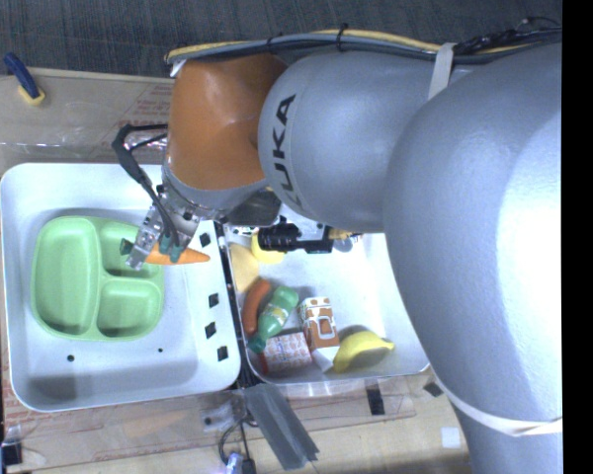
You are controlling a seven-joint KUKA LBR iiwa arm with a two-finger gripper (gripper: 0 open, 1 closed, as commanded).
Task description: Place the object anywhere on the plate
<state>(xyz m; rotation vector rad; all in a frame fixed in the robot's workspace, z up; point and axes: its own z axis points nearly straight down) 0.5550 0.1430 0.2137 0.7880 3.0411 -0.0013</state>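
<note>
The jaws appear closed on a small orange carrot (175, 256), whose pointed end sticks out toward three o'clock from the gripper (144, 245). The carrot hangs right at the green plate (74, 279), over the plate's edge at about two o'clock, beside the divider between its compartments. The plate lies in the left bin (40, 383); the right bin (407, 363), at three o'clock from it, holds a banana (361, 349), a green bottle (275, 314) and other small toy foods.

The risk from here, as a judgement, is in the release. The carrot sits near the plate's rim, not over its middle, so a drop from this spot could land it on the raised edge and let it roll off onto the bin floor. The grip also seems to be near the carrot's thick end, so it may tilt or swing as the jaws part.
</note>
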